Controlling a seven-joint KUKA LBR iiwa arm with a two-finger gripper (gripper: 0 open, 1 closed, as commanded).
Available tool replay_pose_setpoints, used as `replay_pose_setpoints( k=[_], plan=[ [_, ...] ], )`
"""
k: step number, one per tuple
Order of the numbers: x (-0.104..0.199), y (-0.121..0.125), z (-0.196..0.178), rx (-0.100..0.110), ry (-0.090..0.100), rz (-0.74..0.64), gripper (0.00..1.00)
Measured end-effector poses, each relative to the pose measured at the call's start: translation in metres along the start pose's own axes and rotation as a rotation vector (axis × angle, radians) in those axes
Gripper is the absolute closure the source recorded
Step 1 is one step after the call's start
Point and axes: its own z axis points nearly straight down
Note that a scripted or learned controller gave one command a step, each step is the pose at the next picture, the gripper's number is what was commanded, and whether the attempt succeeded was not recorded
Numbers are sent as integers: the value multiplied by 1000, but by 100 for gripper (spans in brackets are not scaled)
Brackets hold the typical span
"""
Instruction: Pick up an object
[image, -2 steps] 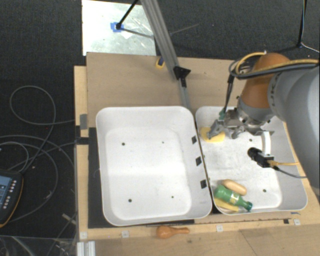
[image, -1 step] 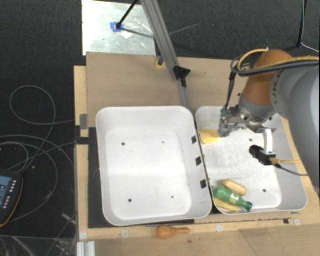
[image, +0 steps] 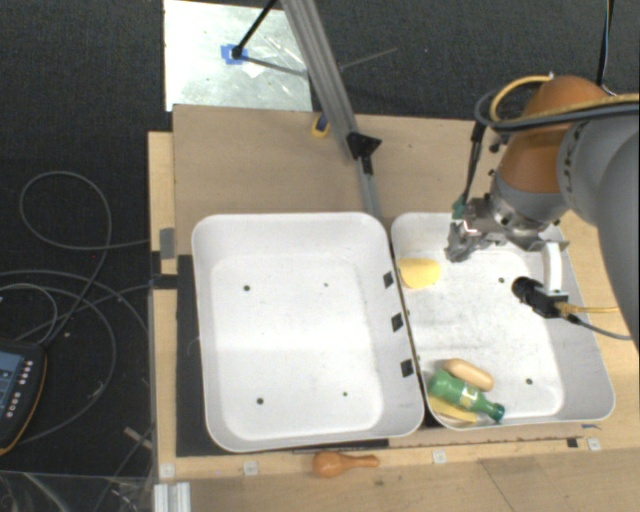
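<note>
The fingers (image: 462, 246) are hanging just right of and slightly above one yellow lump (image: 419, 272), apart from it; whether they are parted or closed I cannot tell. Well below them, one tan roll (image: 468, 374) and one green bottle (image: 466, 393) are lying together in the right bin (image: 590, 385). One tan pear shape (image: 345, 462) is sitting on the worktop (image: 260, 160), beside two bins.

**Hidden and cut-off items**

The arm (image: 590, 150) is cut off by the right edge. The fingers of the gripper (image: 462, 243) are too small and blurred to be made out. A yellow item (image: 450, 411) is partly covered by the green bottle (image: 468, 396). A handset (image: 18, 385) is cut by the left edge.
</note>
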Motion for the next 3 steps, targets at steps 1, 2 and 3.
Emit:
replay_pose_setpoints(
  k=[1, 2, 3],
  plan=[
    [-4, 6, -64, -3, -1, -1, 100],
    [-4, 7, -65, 3, 0, -3, 100],
    [46, -5, -76, 5, 3, -7, 100]
  ],
)
